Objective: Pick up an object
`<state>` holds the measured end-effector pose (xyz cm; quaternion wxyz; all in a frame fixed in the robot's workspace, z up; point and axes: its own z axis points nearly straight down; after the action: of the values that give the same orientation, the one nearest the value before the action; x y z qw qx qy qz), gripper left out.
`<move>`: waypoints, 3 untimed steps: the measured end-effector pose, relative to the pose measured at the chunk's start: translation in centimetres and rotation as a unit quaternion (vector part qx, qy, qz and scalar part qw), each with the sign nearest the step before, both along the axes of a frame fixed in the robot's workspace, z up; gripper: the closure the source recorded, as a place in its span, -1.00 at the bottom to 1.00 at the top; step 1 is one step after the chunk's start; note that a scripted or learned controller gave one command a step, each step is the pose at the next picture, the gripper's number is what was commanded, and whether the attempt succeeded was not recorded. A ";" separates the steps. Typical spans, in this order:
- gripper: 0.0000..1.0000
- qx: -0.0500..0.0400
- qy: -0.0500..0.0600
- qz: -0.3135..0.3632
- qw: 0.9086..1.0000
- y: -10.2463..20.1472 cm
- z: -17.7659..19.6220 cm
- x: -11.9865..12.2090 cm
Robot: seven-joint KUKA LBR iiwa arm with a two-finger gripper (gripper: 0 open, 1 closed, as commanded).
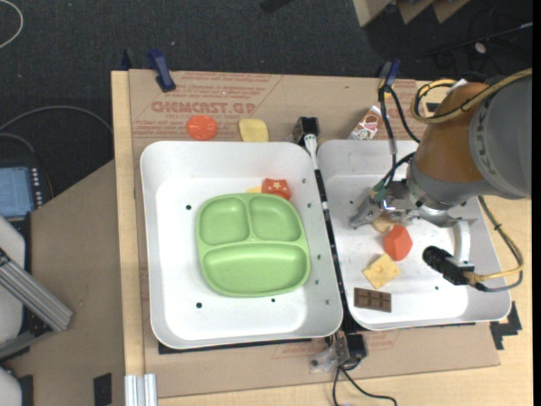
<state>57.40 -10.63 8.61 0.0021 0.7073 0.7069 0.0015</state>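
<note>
Gripper (378,212) low in right bin (423,311), grip state unclear. Board (203,104) at far side reads "CHEMCAST".

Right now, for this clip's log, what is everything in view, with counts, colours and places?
Bins: two, white, side by side on the bench.
Divided plate: one, green, left bin.
Red block: one, left bin, at the plate's far edge.
Orange-red piece: one, right bin.
Cheese wedge: one, yellow, right bin.
Chocolate bar: one, brown, right bin, near edge.
Orange item and yellow item: one each, on cardboard behind the left bin.
Arm: one, grey with orange band; end effector low over the right bin.
</note>
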 end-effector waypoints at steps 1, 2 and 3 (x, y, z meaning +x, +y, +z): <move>-1.00 0.001 0.005 -0.001 1.000 -1.6 -0.2 -4.9; -1.00 0.001 0.004 0.000 1.000 -1.2 -0.1 -7.4; -1.00 -0.002 0.000 -0.001 1.000 -6.4 -0.1 -3.3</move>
<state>54.10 -17.07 8.52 0.0037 0.7079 0.7063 0.0001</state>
